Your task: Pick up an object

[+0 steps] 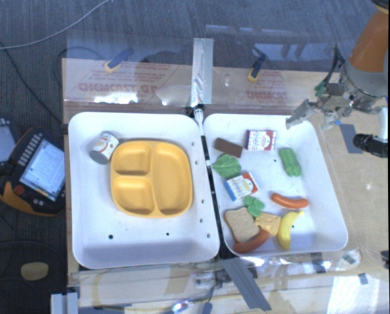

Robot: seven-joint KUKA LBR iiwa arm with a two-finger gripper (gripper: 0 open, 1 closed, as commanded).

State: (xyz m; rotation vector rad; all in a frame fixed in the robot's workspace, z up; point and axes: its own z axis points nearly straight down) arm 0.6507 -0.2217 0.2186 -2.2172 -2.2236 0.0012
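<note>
Black-orange pendant (pixel 33 172) on floor left of bench; cable (pixel 64 21) across carpet; tan disc (pixel 35 270) below.

Place: a robotics lab or test cell
Bench: two white bins (pixel 77 195) side by side on a taped board; toy food inside
Floor: grey carpet; loose cables (pixel 44 38)
Equipment: teach pendant (pixel 35 169) lying beside the bench; grey-and-orange arm (pixel 368 51)

objects: toy foods (pixel 264 188) | loose, scattered flat | right bin (pixel 329 195) | small pieces perhaps overlapping
</note>
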